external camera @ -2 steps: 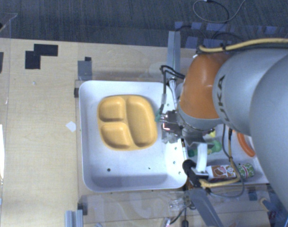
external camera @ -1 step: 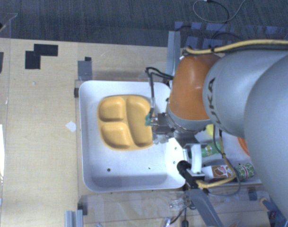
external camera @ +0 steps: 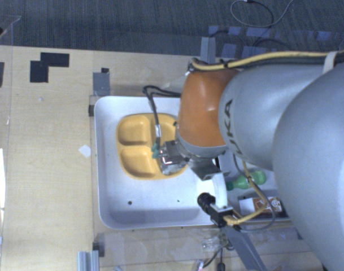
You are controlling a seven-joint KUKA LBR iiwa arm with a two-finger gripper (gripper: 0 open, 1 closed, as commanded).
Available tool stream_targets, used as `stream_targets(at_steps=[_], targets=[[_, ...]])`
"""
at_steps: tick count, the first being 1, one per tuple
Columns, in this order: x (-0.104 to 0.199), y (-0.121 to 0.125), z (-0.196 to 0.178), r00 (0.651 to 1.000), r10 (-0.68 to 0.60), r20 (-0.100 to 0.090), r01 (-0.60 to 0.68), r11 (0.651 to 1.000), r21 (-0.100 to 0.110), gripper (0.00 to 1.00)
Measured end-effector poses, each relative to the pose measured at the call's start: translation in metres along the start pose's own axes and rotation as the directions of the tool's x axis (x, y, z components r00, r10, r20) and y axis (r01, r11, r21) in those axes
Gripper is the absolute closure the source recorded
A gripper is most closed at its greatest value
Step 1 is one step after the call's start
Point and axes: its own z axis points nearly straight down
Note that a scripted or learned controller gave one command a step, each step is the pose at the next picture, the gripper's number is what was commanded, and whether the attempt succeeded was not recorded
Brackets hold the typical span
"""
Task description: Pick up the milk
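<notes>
Where the gripper (external camera: 169,158) hangs over the 4 o'clock rim of the yellow two-well dish (external camera: 136,145), you see its metal end from above and cannot tell whether it is spread or pressed together; nothing can be seen held in it. Dish and gripper lie in the left bin (external camera: 112,171), whose floor toward 7 o'clock is bare. At 3 o'clock from the gripper, past the orange band (external camera: 200,112), the arm (external camera: 284,134) covers most of the neighbouring ground; a green object (external camera: 252,179) and a small brown-and-white item (external camera: 266,204) peek out beneath it. You cannot make out the milk among these; it is judged to lie hidden under the arm. Step in hand, as judged: approach, with no grasp yet made. Your next move calls for locating the milk first, then bringing the gripper over it rather than the dish.
</notes>
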Motion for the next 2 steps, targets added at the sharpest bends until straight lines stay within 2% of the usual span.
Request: stream_targets(at_steps=[1, 2], targets=[[-0.0002, 0.0014, -0.0105, 1.000, -0.003, -0.001, 0.003, 1.000, -0.003, 1.00], [-0.0002, 0.0014, -0.0105, 1.000, -0.003, 0.000, 0.003, 1.000, -0.003, 0.00]])
